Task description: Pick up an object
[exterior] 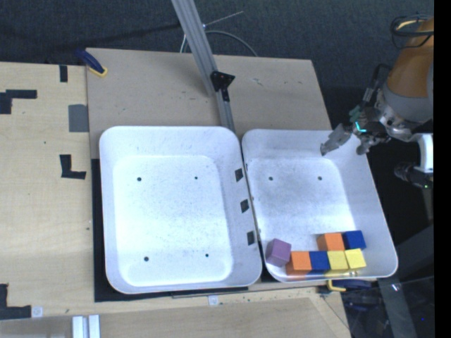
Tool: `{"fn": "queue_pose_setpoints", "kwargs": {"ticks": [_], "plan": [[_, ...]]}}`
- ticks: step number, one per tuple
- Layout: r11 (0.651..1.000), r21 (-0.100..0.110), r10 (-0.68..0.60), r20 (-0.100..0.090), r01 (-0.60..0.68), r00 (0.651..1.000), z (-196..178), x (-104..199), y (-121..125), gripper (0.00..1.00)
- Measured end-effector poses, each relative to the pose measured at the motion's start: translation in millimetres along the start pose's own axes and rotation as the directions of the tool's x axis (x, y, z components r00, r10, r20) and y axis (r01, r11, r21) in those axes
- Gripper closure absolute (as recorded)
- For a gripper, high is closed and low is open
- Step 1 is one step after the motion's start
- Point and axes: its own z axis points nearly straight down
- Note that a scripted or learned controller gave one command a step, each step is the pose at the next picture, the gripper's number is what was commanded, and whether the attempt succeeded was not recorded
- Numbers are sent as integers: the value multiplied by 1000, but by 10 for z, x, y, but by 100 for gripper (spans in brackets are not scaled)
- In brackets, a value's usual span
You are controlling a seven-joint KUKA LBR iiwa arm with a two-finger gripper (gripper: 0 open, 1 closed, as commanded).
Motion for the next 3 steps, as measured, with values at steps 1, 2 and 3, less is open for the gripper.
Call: {"fn": "queue_pose_setpoints", "kwargs": {"ticks": [1, 2, 3], "plan": [[1000, -2, -1, 0, 1, 1000, -84, -25, 171, 0], [1000, 6, -2, -3, 2, 1000, 710, 318, 359, 0], [1000, 5, -3, -2, 3, 1000, 1168, 706, 352, 0]]}}
